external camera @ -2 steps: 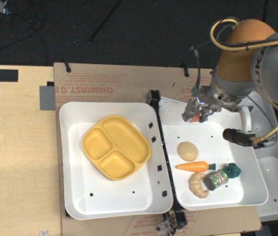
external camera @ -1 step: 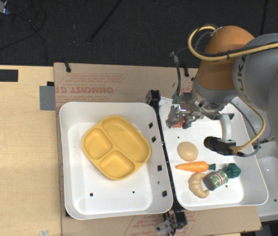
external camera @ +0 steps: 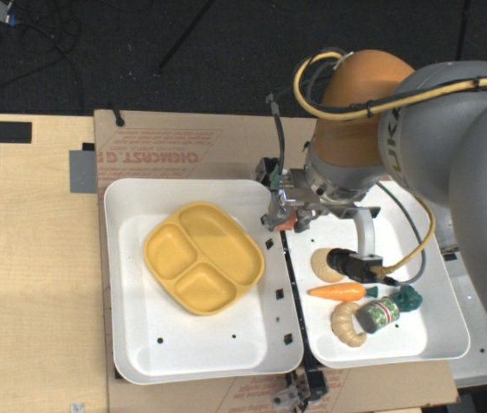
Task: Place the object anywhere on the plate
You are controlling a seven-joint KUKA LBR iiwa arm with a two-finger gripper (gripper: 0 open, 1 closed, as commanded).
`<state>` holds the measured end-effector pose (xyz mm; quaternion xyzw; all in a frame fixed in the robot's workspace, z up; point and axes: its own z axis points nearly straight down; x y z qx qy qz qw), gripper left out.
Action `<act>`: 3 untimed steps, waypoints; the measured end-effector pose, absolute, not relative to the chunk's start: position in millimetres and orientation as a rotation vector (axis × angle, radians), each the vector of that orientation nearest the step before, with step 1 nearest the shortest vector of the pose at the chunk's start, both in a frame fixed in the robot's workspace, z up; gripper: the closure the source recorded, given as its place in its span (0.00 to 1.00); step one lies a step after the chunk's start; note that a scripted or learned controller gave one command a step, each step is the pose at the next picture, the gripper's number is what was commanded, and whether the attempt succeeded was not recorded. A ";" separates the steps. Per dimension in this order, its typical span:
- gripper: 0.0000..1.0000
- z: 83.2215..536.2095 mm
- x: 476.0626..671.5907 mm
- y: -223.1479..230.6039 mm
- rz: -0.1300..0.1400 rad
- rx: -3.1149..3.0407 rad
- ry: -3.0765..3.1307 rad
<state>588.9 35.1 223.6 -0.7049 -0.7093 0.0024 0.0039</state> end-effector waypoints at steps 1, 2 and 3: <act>1.00 211.2 583.0 90.0 0.010 -2.209 -2.223; 1.00 206.3 582.6 138.5 0.008 -2.212 -2.224; 0.00 206.5 582.6 136.4 0.010 -2.216 -2.221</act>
